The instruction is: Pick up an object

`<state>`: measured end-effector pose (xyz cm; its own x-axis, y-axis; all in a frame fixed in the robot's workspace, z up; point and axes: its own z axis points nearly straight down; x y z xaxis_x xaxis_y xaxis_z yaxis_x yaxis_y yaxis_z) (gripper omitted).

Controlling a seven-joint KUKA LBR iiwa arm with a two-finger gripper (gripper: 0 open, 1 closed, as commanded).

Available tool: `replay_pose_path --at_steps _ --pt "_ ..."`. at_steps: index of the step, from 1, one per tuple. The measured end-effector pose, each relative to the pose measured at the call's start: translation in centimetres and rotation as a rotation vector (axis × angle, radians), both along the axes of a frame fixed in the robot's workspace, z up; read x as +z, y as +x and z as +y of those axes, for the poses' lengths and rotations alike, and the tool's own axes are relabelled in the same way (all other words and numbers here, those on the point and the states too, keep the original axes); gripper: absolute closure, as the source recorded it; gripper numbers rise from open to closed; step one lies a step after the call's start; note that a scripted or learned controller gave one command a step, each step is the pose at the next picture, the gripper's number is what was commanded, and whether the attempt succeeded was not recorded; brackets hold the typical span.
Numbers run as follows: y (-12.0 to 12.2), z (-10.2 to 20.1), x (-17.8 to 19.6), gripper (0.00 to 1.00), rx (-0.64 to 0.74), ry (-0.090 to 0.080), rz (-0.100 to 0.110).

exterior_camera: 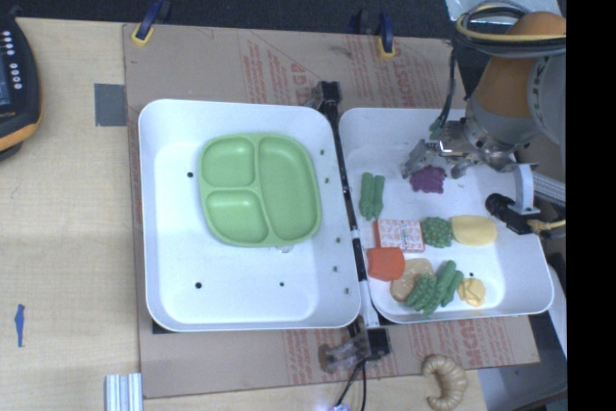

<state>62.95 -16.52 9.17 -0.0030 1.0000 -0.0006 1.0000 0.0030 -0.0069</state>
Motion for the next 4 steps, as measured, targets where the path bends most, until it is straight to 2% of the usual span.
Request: replay_pose_path --at_steps 1,2,3,4 --pt "0.3 -0.1 1.3 1.0 0.003 -0.002 -0.005" --pt "0.2 -0.1 1.3 0.0 0.003 -0.002 -0.004" --pt "0.2 1.9 0.0 0.0 0.004 0.001 -0.001" --pt "0.3 1.7 1.3 1.0 0.005 -0.001 -0.003"
